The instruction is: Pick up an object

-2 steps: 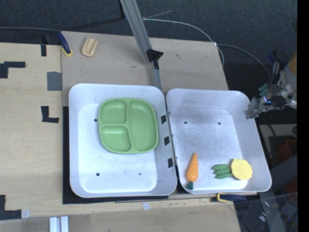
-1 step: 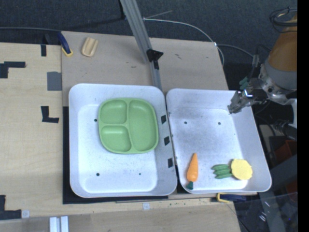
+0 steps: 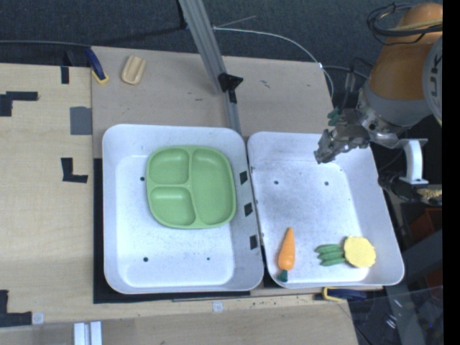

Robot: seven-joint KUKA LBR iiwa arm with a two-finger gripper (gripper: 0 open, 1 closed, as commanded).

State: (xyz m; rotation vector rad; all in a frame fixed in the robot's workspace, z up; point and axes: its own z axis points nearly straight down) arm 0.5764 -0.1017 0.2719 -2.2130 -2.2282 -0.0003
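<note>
Bench [image 3: 172,99] bears left bin [image 3: 115,214], right bin [image 3: 374,214]

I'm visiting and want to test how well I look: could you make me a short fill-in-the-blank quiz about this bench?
1. The green divided plate lies in the ____ bin.
2. The toy carrot is orange with a ____ end.
3. The gripper hangs over the ____ bin.
4. The plate has ____ compartments.

Missing words: left; green; right; three

Green divided plate [image 3: 191,187], left bin [image 3: 115,214]
</note>
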